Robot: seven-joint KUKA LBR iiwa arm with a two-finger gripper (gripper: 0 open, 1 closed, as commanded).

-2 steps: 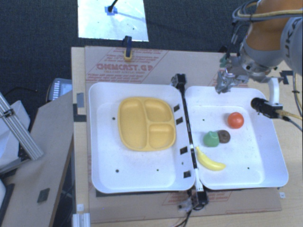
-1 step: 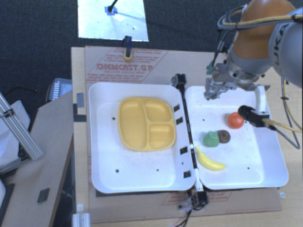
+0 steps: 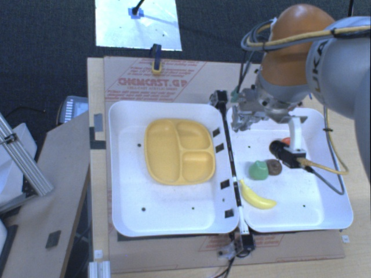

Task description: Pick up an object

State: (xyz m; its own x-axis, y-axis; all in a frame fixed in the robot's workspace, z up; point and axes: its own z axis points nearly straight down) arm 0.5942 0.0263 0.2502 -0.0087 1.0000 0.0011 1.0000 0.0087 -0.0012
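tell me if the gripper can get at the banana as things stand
Probably yes: the banana lies uncovered near the front of the right bin, the green piece is close by but not on it, and the gripper hangs over that same bin.

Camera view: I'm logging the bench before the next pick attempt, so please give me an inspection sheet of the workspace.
Surface: left bin and right bin, both white, side by side on a cardboard sheet.
Job's things: banana, green object and brown object in the right bin; a small orange thing, partly hidden.
Clutter: yellow divided tray in the left bin.
Tool: tool over the right bin's far left corner, apart from the items.
Cables: cable bundle looping beside the arm's orange band.
Surroundings: dark carpet, silvery sheet beyond the bench, metal rail at the left.
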